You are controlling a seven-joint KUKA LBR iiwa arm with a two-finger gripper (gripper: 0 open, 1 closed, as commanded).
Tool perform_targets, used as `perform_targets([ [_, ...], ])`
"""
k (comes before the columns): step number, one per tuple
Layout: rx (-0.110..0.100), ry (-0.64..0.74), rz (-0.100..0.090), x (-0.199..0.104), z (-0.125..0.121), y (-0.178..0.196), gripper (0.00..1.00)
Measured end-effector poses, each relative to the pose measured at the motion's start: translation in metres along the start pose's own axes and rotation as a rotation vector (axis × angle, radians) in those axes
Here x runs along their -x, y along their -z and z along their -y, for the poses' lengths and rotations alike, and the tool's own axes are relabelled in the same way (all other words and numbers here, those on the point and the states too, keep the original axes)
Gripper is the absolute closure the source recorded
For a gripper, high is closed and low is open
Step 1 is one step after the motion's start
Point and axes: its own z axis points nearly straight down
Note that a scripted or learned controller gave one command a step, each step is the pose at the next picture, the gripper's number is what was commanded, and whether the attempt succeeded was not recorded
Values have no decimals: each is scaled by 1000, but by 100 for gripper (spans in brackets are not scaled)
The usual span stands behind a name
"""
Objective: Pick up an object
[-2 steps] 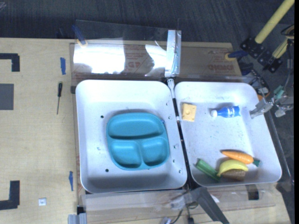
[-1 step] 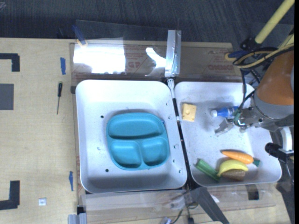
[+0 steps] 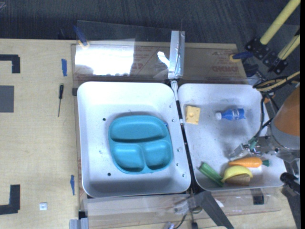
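A blue divided tray [image 3: 139, 143] is seen in the left bin [image 3: 90, 101], while cheese [image 3: 192, 114], a bottle [image 3: 230, 114], a green piece [image 3: 210, 172], banana [image 3: 237, 173] and carrot [image 3: 246, 162] are held by the right bin [image 3: 209, 92], the tool [image 3: 251, 147] being poised just above the carrot.

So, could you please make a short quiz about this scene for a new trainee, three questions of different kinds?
1. True or false: the blue divided tray lies in the right bin.
2. Multiple choice: which thing lies nearest the gripper? A) the blue bottle B) the orange carrot C) the yellow cheese piece
3. Fill in: the banana lies just below the ______.

Key: 1. False, it lies in the left bin. 2. B. 3. carrot.
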Motion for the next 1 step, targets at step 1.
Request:
perform_targets([
  [1,4,3,0,-1,-2,1,0],
])
